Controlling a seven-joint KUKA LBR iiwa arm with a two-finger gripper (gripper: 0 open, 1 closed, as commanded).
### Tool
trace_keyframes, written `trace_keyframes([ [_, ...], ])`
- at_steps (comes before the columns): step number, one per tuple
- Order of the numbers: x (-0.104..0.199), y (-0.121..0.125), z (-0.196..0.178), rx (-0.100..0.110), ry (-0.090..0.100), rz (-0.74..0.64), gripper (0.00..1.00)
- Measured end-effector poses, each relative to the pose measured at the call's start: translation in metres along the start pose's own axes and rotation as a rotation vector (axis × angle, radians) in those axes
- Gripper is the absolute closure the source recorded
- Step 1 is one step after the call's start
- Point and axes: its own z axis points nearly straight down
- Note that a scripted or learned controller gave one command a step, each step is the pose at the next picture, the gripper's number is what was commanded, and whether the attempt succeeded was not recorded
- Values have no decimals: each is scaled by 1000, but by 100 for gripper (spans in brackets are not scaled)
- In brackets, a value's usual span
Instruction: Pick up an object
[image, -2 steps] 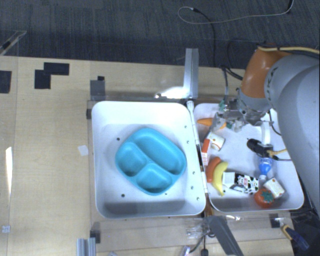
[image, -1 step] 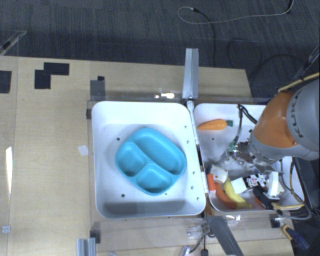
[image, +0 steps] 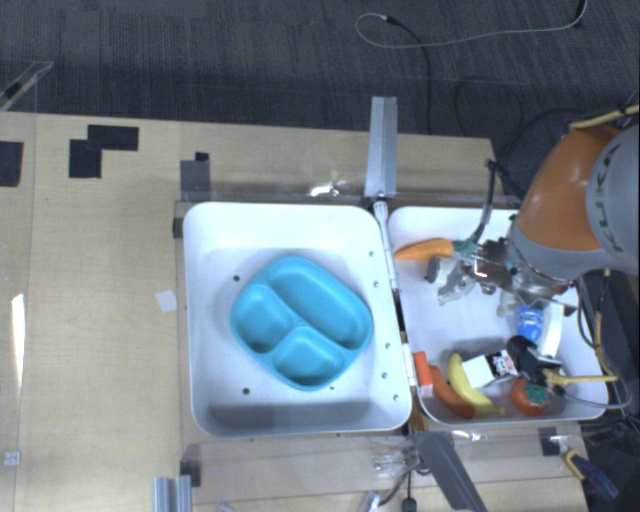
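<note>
My gripper hangs over the upper left part of the right bin, just below an orange carrot that lies near the bin's top-left corner. Nothing shows in the gripper's grasp. A yellow banana lies at the bin's front, with a red-orange piece to its left and a red tomato-like piece to its right. A black and white box sits between them. A small blue and white bottle stands just under the arm's wrist.
The left bin holds a blue divided plate in its middle. A metal divider post stands behind the wall between the bins. The arm's grey and orange body covers the right bin's far right side.
</note>
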Motion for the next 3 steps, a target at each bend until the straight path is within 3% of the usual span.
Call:
trace_keyframes([
  [1,-49,109,62,-31,-2,-81,0],
  [2,-44,117,99,1,-1,-13,0],
  [3,-42,120,84,-11,-1,-22,100],
])
